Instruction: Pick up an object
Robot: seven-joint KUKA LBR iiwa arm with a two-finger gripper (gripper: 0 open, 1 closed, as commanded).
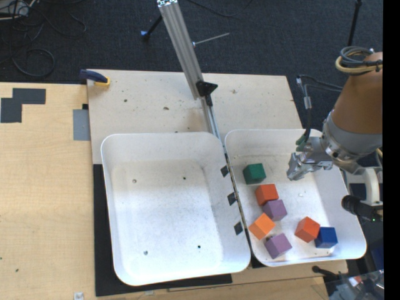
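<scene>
A: Gripper (300, 167) hovers over the right bin (350, 245). Can't tell its state from this angle; nothing visible between the fingers.

B: Nearest target?

A: Green cube (254, 173), just left of the tool, standing apart from the others. Below-left sits a cluster: orange-red cube (267, 194) touching a purple cube (275, 209), with an orange cube (262, 225) and a second purple cube (277, 245) further down. Red cube (307, 229) and blue cube (326, 236) touch, below the tool.

B: Handling?

A: Probably light, rigid blocks, maybe slick. Pinch two opposite flat faces, mid-height. Green has clearance all round; the clustered ones look likely to jam a finger.
</scene>
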